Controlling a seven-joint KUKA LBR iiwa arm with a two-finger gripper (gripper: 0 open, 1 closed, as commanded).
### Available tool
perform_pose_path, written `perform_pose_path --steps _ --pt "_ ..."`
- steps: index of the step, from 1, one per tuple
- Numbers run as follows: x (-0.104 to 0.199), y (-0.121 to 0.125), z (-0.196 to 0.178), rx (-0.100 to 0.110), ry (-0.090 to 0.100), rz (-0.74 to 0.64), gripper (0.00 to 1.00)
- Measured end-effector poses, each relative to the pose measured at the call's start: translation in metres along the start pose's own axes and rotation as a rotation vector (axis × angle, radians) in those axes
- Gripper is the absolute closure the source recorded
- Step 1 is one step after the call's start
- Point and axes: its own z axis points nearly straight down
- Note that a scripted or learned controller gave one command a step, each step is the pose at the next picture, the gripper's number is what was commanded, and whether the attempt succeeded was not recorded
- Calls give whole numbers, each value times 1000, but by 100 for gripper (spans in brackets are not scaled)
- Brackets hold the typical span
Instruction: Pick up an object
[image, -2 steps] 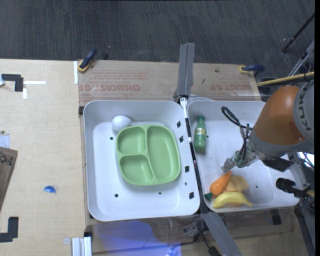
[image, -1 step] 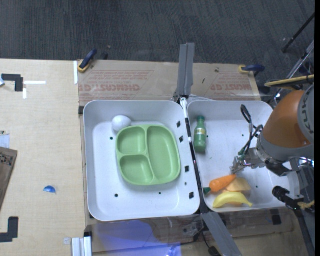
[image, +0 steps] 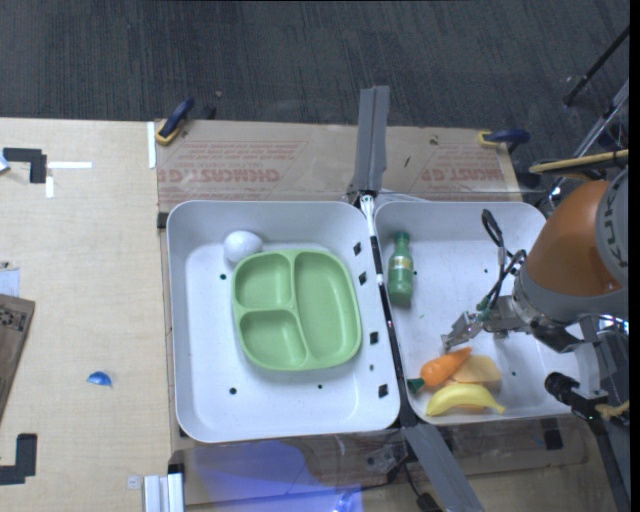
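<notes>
The right bin (image: 450, 225) holds a green bottle (image: 400, 267) near its left wall. At its front lie an orange carrot (image: 443, 368), a yellow banana (image: 464, 400) and a tan lump (image: 481, 371) packed close together. The arm, grey with an orange band (image: 570, 250), reaches in from the right. My gripper (image: 463, 331) is low over the bin, just above the carrot's upper end. Nothing is visibly held in it.
The left bin (image: 195, 300) holds a green divided plate (image: 296, 308) and a small white egg-shaped object (image: 242, 243) at its back left. A central divider (image: 375, 270) separates the bins. Cables and a stand crowd the right edge (image: 590, 160).
</notes>
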Motion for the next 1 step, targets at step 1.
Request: perform_pose_path --steps 1 --pt "31 -24 0 1 0 33 0"
